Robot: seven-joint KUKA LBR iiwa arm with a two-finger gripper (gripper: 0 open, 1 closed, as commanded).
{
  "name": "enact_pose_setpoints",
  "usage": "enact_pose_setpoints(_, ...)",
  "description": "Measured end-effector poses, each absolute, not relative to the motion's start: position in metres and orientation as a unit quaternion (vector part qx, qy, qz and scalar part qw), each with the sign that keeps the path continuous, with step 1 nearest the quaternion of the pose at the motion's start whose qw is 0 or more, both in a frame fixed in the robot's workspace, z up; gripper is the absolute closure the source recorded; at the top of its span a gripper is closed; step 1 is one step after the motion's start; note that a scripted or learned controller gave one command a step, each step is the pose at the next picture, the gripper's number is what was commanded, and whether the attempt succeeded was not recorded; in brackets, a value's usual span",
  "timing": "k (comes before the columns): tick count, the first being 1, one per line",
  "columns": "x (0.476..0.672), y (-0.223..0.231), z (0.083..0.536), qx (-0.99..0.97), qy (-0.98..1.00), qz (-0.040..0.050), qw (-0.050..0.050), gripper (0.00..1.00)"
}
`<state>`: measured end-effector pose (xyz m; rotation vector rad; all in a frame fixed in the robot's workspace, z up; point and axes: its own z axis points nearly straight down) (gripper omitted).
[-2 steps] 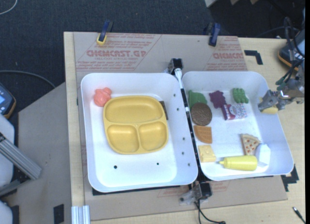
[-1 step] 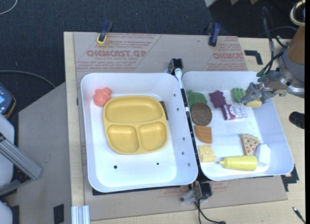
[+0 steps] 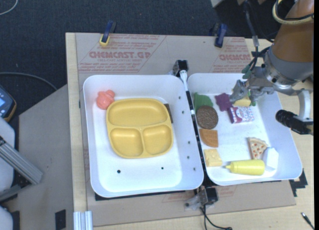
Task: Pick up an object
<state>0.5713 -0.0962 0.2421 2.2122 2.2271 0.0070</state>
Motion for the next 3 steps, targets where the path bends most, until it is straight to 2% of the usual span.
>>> enact_pose_setpoints(2, 0.597, 0.008, 0.216, 0.705, 0.709, 0.0011, 0.000, 1.00)
enact_pose_setpoints(3, 0.612, 0.069, 0.228, 0.705, 0.709, 0.0024, 0.000, 1.00)
